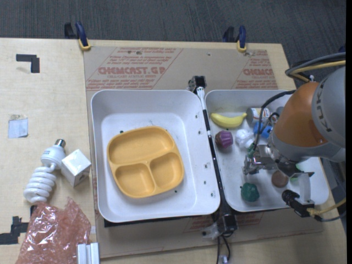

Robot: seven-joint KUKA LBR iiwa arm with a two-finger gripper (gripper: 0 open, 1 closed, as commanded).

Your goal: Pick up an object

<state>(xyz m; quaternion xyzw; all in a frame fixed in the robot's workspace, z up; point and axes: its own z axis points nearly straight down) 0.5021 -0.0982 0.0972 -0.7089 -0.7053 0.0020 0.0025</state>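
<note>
Camera view: end effector point(254, 164) hangs in right bin point(234, 202), finger state impossible to tell. Green ball point(250, 191) just below it, purple ball point(224, 139) up-left, banana point(227, 119) beyond. Ball looks light, smooth, apt to roll; grip across middle.

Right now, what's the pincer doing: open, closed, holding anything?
Pincer: over the right white bin, above the green round object; open or closed cannot be told.
</note>
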